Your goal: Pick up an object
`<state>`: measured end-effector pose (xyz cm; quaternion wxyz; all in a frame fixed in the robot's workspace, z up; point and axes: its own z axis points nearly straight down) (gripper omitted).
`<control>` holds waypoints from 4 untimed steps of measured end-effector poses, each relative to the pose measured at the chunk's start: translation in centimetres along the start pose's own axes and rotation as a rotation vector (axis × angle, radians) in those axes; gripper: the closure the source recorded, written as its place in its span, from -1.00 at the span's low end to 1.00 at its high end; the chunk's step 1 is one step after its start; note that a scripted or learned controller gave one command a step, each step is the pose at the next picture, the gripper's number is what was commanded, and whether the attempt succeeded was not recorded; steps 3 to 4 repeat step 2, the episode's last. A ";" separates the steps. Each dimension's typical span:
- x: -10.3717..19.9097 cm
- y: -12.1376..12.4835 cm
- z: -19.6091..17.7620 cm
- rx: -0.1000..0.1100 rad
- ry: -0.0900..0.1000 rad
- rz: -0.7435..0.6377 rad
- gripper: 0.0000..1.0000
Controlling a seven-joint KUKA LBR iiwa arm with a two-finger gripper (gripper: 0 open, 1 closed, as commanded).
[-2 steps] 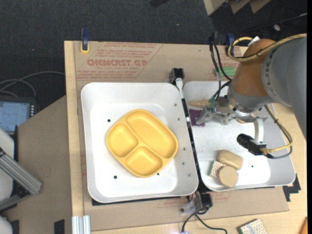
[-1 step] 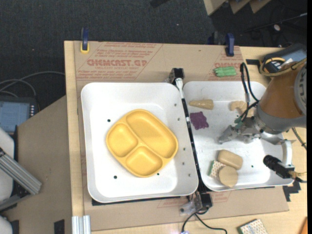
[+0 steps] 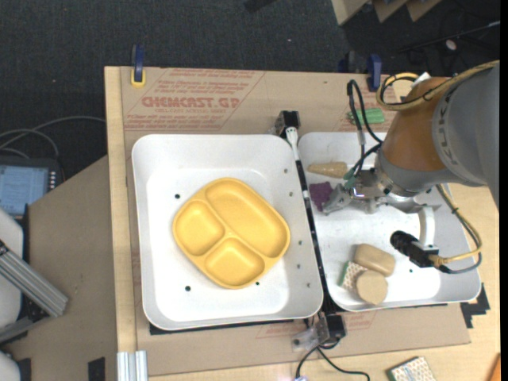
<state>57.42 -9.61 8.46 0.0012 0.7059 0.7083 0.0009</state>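
Note:
My gripper point(image 3: 347, 197) reaches low into the left half of the right bin point(image 3: 413, 290), below the grey arm with its orange band point(image 3: 413, 137). Its tip is right beside a small purple object point(image 3: 321, 194) near the bin's left wall; I cannot tell whether they touch. A tan stick-like piece point(image 3: 328, 169) lies just behind the purple object. At the bin's front lie a tan block point(image 3: 374, 259), a round tan piece point(image 3: 371, 289) and a small green item point(image 3: 350, 274).
The left bin point(image 3: 159, 292) holds a yellow divided plate point(image 3: 230, 231). A black part with a yellow cable point(image 3: 413, 248) hangs over the right bin beside the arm. Clamps and cables sit along the bench's far edge.

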 end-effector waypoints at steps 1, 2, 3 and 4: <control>-0.3 4.8 0.0 0.000 -0.001 0.002 -1.00; 0.3 9.0 0.1 0.018 -0.002 -0.002 -1.00; 0.3 9.0 0.1 0.018 -0.002 -0.002 -1.00; 0.3 9.0 0.1 0.018 -0.002 -0.002 -1.00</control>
